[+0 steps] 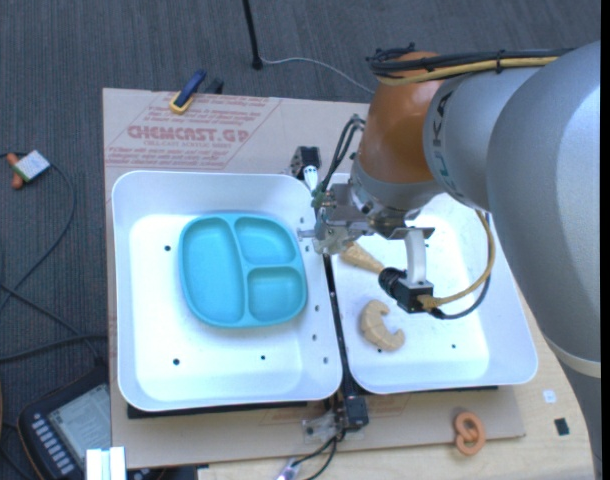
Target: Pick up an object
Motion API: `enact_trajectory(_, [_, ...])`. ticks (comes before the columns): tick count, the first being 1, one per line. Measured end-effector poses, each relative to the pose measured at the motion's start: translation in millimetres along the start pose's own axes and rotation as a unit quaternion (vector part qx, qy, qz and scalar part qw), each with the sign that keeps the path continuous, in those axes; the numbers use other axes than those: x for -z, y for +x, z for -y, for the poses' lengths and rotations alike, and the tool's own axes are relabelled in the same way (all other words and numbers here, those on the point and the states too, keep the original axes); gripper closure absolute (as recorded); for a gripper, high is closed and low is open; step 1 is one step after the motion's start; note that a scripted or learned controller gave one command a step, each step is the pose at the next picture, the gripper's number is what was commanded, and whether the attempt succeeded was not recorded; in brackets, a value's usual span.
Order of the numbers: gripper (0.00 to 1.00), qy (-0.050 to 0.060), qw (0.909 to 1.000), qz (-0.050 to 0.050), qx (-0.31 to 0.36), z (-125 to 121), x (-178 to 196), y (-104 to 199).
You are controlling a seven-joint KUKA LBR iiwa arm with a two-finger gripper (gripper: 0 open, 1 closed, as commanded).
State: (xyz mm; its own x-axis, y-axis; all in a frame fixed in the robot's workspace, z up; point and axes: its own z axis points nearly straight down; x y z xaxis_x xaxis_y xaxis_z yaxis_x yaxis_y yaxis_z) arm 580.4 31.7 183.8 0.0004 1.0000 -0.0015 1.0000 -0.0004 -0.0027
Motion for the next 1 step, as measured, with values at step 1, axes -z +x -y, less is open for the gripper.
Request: enact_trajectory(1, [1.0,-0.001,1.0,-0.001,0.001,-34.2,0.3,1.3])
